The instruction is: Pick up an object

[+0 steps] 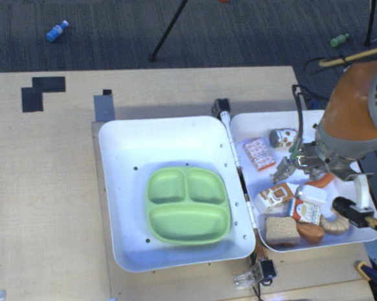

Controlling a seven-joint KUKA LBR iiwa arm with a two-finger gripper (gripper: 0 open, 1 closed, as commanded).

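A: Where's the two-finger metal gripper (pixel 289 166)?
B: Centre right of frame, low over the right shallow white bin (pixel 242 128). Fingers look spread, nothing between them.
A: Objects?
B: Cluttered in that bin: pink-and-white printed packet (pixel 258 153) up top, orange-and-white carton (pixel 274 196) just below the gripper, tan sponge-like block (pixel 282 231) at the bottom edge. Left white bin (pixel 120 152) holds a green three-compartment plastic tray (pixel 187 204).
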